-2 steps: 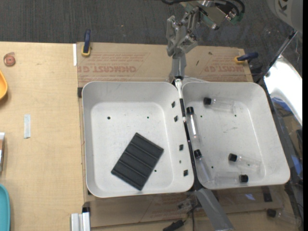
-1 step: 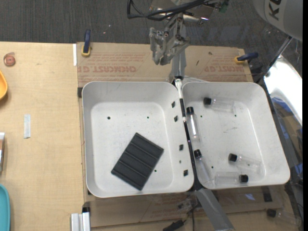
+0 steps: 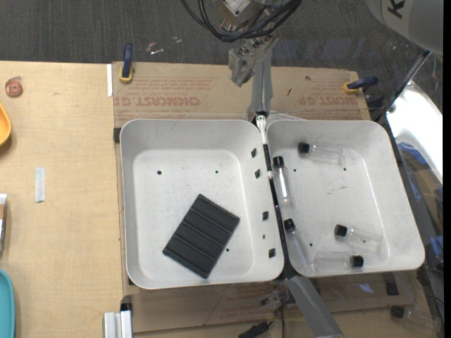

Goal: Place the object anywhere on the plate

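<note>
A black ribbed rectangular plate (image 3: 202,235) lies flat and turned at an angle in the front half of the left bin (image 3: 141,153). Several clear vials with black caps lie in the right bin (image 3: 380,160): one along the left wall (image 3: 280,180), one near the back (image 3: 317,151), and two toward the front right (image 3: 356,236) (image 3: 337,262). My gripper (image 3: 244,60) hangs high over the cardboard behind the seam between the two bins, far from the plate and the vials.
Cardboard (image 3: 183,90) lies under and behind the bins, clamped at both back corners. A wooden bench top (image 3: 56,189) extends to the left with small items along its left edge. Cables (image 3: 211,5) hang above the gripper.
</note>
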